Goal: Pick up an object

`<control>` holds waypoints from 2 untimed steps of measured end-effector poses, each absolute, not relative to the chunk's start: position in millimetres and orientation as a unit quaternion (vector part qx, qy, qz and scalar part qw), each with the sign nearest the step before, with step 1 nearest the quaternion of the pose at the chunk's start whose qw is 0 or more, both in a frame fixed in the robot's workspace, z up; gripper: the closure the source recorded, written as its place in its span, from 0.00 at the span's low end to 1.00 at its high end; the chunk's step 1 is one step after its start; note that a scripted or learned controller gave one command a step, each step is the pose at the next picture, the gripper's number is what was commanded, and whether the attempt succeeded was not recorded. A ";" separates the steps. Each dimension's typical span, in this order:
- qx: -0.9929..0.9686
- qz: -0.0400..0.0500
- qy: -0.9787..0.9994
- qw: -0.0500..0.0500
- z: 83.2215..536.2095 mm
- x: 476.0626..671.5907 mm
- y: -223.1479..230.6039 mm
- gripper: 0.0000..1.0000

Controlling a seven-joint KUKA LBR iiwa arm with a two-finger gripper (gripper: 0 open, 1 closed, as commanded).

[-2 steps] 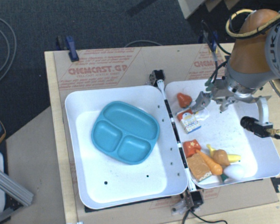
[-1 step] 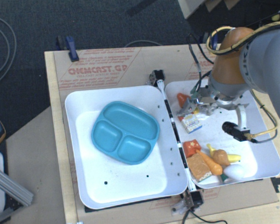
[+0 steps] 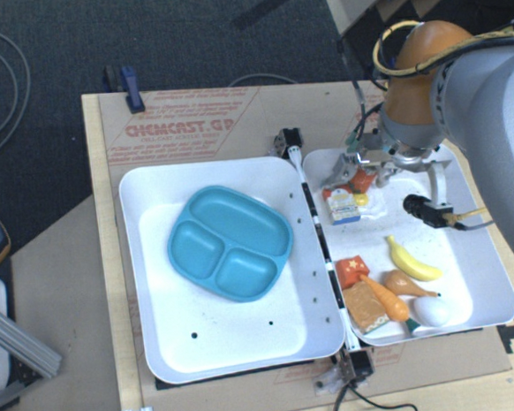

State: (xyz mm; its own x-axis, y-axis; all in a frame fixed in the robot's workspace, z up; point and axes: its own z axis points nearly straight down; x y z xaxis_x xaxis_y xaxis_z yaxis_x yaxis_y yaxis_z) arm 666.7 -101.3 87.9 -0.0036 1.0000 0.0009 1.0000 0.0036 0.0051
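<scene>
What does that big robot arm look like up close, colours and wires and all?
The arm is bulky, smooth and rounded, grey, with an orange band above the wrist. Thin dark cables loop beside the band. The gripper beneath it is small, metallic and grey.

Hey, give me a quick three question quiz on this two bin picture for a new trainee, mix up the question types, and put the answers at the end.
1. True or false: the blue divided plate lies in the right bin.
2. Multiple choice: the banana lies in which bin? A) left bin B) right bin C) outside both bins
3. Fill in: the gripper hovers over the far end of the ____ bin, near the small white carton.

Key
1. False; the plate is in the left bin.
2. B
3. right
</scene>
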 end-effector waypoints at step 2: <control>0.709 -0.001 0.705 -0.002 137.9 595.8 -139.7 1.00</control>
State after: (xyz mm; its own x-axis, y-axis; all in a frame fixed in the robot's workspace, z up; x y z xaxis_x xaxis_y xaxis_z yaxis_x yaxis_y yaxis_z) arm 595.8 -139.7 137.9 0.0047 1.0000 0.0011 1.0000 -0.0047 -0.0044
